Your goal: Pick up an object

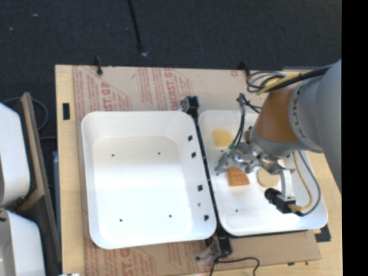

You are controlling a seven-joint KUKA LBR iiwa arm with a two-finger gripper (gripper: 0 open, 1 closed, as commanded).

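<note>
My gripper [234,164] hangs low in the right bin [253,223], near its left side, below the orange wrist band. An orange-brown block [238,178] lies on the bin floor directly under and just in front of the gripper; whether they touch is unclear. A yellow piece [223,137] rests farther back in the same bin, apart from the gripper. A pale round thing [265,179] shows to the right of the block, partly hidden by the arm.
The left bin [144,177] stands beside the right one, with a black divider strip [201,171] between them. A black connector and cables [282,203] hang from the arm over the right bin's front. The arm covers the right bin's far right side.
</note>
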